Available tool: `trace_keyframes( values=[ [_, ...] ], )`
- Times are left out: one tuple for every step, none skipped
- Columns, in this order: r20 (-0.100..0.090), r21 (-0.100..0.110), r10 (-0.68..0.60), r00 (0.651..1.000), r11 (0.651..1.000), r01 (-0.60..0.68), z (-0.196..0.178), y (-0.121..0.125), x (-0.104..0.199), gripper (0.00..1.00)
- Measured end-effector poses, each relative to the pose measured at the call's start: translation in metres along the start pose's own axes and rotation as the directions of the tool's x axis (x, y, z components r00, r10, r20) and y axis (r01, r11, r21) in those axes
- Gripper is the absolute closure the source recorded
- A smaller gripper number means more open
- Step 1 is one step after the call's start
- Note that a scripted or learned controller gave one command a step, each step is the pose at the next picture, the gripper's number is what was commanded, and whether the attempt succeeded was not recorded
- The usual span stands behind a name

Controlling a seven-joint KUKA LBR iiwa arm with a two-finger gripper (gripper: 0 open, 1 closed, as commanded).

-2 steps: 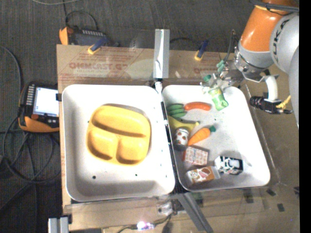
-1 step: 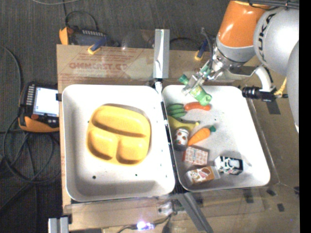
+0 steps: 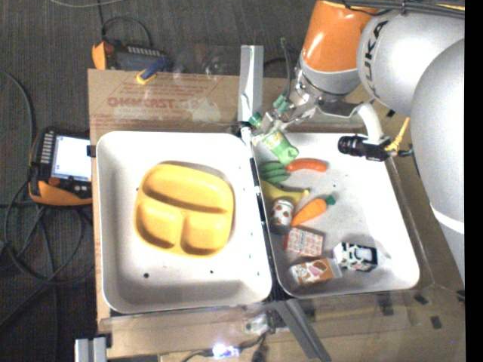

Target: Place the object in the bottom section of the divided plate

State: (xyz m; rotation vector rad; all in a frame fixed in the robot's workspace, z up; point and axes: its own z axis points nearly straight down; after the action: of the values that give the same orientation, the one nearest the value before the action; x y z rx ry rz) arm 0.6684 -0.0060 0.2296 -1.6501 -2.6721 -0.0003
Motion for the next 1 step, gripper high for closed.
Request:
trace_keyframes(
  values=[
    [0.004,0.001,-0.141,0.99,0.99,0.141,-0.0369,-0.0276,-0.0554,1.0]
  ],
)
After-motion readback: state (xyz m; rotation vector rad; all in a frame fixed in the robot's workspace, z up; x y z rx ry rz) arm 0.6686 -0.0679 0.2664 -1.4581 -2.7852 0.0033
